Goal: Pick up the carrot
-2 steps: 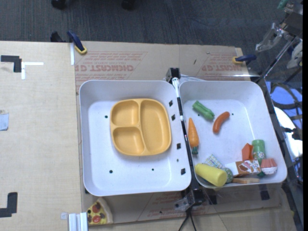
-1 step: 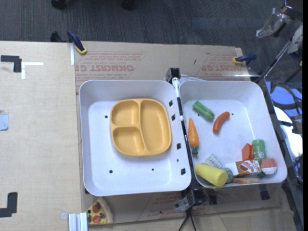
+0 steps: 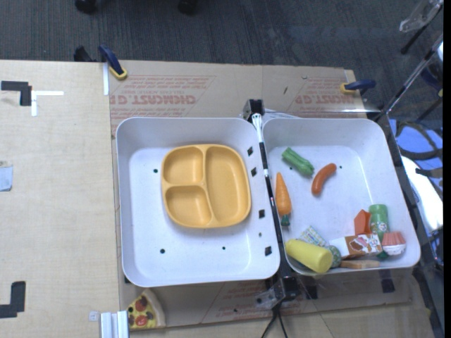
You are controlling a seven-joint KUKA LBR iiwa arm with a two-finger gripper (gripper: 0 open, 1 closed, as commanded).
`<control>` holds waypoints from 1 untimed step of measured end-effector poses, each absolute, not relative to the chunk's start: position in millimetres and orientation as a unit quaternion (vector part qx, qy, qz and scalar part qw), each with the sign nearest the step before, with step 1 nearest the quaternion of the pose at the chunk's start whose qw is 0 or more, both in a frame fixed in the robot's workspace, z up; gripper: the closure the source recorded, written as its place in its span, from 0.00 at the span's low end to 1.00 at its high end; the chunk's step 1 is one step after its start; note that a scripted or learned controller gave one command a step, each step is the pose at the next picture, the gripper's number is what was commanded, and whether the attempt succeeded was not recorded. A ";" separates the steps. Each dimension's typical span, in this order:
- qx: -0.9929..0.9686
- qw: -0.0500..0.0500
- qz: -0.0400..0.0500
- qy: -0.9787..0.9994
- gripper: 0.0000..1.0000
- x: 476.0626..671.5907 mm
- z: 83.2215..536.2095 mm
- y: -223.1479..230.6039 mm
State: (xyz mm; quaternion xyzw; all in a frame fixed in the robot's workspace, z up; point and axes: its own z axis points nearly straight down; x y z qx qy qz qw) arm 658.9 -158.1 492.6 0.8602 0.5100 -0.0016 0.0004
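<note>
- Lying against the left wall of the right shallow white bin (image 3: 377, 143), the small orange carrot with a green stem end (image 3: 282, 197) points its narrow tip up the view and its green end down, just beside the divide between the two bins.
- Resting in the middle of the left shallow white bin (image 3: 130, 189), a yellow plastic plate with three compartments (image 3: 207, 186) sits flat, well apart from the carrot.
- A green bumpy toy vegetable (image 3: 297, 161) lies at a slant near the top of the right bin, up and to the right of the carrot.
- A red-orange sausage-shaped toy (image 3: 323, 178) lies tilted just beside that green piece, not touching it.
- A yellow cylinder-shaped toy (image 3: 309, 255) sits at the right bin's lower left corner, below the carrot.
- A cluster of small toy food packages (image 3: 372, 238), red, green and white, crowds the lower right corner of the same bin.
- A toy pizza slice (image 3: 143, 311) lies on the cardboard below the left bin.
- The arm's end effector: its state cannot be told from this view.
</note>
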 end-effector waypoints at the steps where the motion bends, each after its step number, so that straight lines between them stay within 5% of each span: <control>1: 0.966 0.000 -0.002 0.257 0.00 659.5 483.2 -176.6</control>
